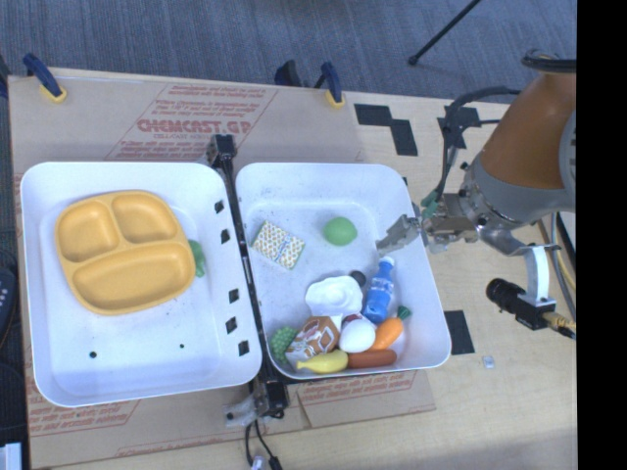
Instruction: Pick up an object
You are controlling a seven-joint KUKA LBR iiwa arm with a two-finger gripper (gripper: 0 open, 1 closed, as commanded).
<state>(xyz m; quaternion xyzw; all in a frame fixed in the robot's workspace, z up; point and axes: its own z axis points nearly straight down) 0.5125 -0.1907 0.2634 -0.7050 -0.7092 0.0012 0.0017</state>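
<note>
The pincer [404, 229] hangs over the right edge of the right shallow white bin [294, 179], fingers apart, holding nothing. The small blue plastic bottle [379, 290] lies just below it.

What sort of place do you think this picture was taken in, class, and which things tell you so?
Probably a robotics lab or test bench. A robot arm reaches over two white bins clamped onto cardboard, and one bin holds a pile of toy food such as a banana and a carrot.

Grey carpet [196, 18] beyond a pale wooden bench [509, 399]; brown cardboard [196, 116] lies on the bench, held by blue clamps [44, 76]
</note>
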